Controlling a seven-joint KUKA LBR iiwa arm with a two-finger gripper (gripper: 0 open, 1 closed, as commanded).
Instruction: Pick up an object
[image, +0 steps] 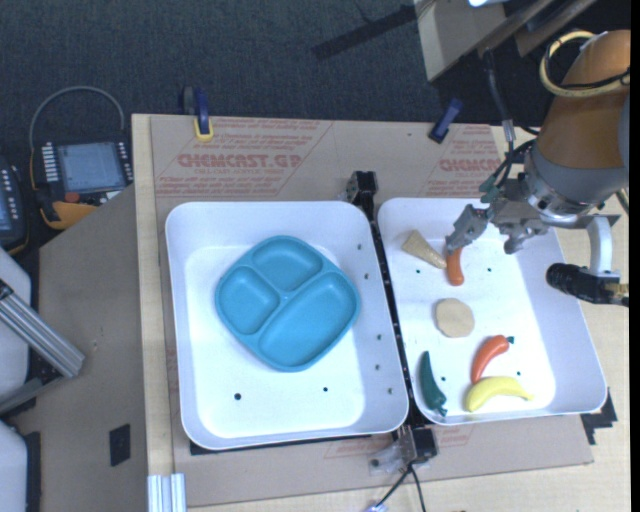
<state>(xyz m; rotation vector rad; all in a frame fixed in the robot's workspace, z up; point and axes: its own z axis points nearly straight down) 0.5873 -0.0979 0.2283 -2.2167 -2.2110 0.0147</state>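
My gripper (492, 236) hovers over the back of the right bin (560, 330), open, with nothing between its two dark fingers. A small orange carrot-like piece (455, 268) lies just below the tip of the left finger (465, 230). A tan wedge (422, 249) rests to its left. Further forward in the same bin are a round tan biscuit (454, 318), a red-orange pepper (490, 352), a yellow banana (497, 392) and a dark green pod (426, 378).
The left bin (200, 390) holds a blue divided plate (288, 300). A black ridge (385, 290) separates the two bins. A black fitting (585, 283) sticks over the right bin's right rim. Cables and clamps lie along the bench's back edge.
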